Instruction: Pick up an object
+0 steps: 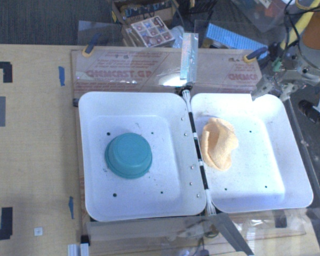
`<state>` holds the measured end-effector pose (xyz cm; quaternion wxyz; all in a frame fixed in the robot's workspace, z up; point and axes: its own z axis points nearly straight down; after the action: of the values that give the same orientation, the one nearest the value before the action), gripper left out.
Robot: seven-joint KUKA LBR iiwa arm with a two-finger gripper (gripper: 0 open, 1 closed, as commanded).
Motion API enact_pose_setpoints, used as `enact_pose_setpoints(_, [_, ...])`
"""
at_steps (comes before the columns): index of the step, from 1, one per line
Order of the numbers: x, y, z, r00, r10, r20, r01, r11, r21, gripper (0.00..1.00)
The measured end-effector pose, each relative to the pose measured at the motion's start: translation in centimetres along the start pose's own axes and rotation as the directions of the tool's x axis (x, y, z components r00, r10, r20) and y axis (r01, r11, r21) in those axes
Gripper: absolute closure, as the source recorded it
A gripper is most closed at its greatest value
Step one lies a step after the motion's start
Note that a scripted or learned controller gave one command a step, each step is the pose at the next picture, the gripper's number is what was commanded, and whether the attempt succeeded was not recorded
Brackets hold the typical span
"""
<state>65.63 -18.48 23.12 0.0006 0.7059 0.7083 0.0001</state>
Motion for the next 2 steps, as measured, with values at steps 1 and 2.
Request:
enact_pose_setpoints(1, [4.1,1.2,14.4,0.994,0.106,0.001,-0.106,0.994,-0.004,0.00])
enact_pose_setpoints(2, [1.0,1.1,4.5,1.000,-0.020,0.002,0.020,1.000,-0.003,0.00])
